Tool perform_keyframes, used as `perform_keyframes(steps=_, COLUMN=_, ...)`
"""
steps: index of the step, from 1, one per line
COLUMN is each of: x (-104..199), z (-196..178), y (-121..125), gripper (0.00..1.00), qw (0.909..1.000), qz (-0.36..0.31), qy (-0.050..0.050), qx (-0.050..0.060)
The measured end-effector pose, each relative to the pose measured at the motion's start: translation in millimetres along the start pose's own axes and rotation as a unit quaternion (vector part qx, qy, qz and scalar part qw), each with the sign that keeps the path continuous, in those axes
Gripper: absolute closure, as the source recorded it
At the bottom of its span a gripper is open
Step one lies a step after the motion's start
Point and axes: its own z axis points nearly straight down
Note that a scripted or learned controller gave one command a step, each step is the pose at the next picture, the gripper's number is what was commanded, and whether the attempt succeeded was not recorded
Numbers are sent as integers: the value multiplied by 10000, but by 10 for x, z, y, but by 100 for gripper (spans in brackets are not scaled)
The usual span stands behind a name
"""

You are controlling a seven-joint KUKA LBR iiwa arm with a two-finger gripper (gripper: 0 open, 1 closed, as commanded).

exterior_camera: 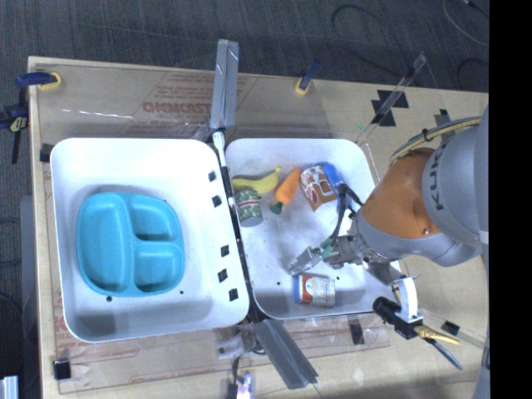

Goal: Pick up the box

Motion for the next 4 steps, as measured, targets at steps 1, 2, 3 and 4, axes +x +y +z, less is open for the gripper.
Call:
perform_keyframes(steps=1, x=646, z=17, y=148, gripper=0, qw=9990, qz=447, qy=10, qx=25)
perform_keyframes(steps=2, x=644, z=-76, y=151, gripper=100, qw=9991, qz=429, qy=13, qx=31)
perform_keyframes(steps=3, x=644, z=-77, y=151, gripper=0, qw=9991, qz=425, qy=10, qx=31)
perform_keyframes(steps=4, x=3, z=6, y=-4, gripper=0, qw=9984, qz=570, qy=0, qx=2)
